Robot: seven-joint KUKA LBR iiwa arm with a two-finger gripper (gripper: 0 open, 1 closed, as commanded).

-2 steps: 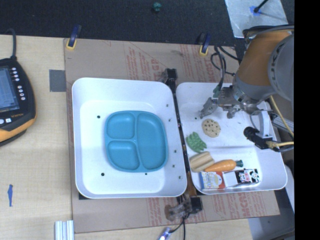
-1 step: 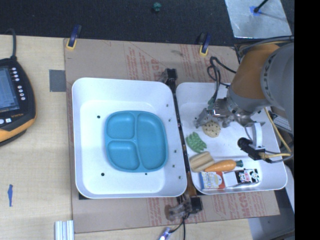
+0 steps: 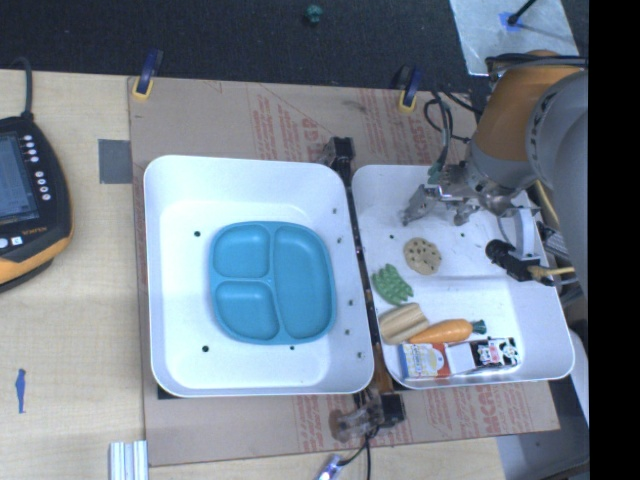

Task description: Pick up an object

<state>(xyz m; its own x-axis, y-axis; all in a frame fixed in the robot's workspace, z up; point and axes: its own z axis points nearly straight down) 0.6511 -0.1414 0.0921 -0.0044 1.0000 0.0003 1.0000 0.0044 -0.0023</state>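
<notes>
Both white bins look like smooth, faintly glossy plastic, as does the blue divided plate; brown cardboard lies matt on the pale wood-grain desk.

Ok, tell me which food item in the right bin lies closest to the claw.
The cookie: round, tan, dark-speckled, alone just below the claw. The green piece, bread and carrot lie farther down.

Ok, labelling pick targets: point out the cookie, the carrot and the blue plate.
cookie (image 3: 422,255), camera view, its centre.
carrot (image 3: 440,332), camera view, mid orange body.
blue plate (image 3: 300,273), camera view, its right compartment.
</notes>
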